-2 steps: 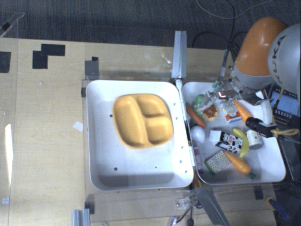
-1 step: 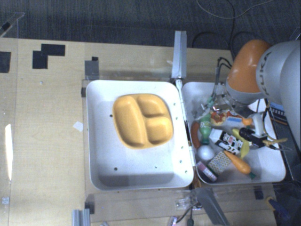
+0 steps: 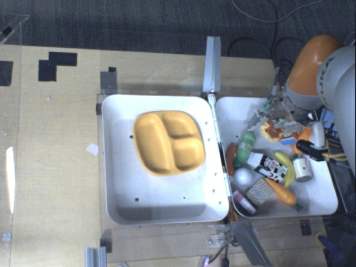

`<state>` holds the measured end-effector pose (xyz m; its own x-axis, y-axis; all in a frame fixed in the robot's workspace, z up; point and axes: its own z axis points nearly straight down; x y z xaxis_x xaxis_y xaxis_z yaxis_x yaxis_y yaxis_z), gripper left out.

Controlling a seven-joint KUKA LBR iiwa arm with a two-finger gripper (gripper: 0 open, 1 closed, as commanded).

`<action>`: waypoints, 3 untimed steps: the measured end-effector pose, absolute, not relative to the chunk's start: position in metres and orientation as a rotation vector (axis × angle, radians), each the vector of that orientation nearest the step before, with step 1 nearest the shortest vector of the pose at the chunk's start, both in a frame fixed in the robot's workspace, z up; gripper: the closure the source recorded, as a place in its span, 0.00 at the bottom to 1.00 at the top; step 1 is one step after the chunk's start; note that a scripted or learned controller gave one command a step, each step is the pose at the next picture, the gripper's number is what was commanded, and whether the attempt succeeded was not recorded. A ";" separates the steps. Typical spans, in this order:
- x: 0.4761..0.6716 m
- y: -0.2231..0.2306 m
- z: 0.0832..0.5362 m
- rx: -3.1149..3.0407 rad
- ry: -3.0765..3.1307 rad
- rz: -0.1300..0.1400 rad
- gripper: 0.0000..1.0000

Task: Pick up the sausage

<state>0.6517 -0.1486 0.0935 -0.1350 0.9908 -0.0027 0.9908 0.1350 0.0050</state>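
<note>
In the camera view, the reddish-brown sausage (image 3: 230, 158) lies against the right white bin's (image 3: 322, 204) left wall, beside a green bottle (image 3: 243, 148). The end effector (image 3: 276, 109) hangs well apart, over the bin's far edge; its grip state is unclear.

Yellow sectioned tray (image 3: 168, 141) in left white bin (image 3: 119, 166), reddish-brown sausage (image 3: 230, 158), green bottle (image 3: 244, 147), orange carrot (image 3: 281, 192), yellow banana (image 3: 285, 166), white ball (image 3: 243, 177)
</note>
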 end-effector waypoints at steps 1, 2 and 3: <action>0.673 -0.181 0.092 2.111 2.311 0.012 0.00; 0.674 -0.196 0.091 2.132 2.311 0.015 0.00; 0.673 -0.196 0.090 2.132 2.311 0.014 0.00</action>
<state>0.6734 -0.1961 0.0904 -0.0804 0.9967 0.0082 0.9968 0.0804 0.0050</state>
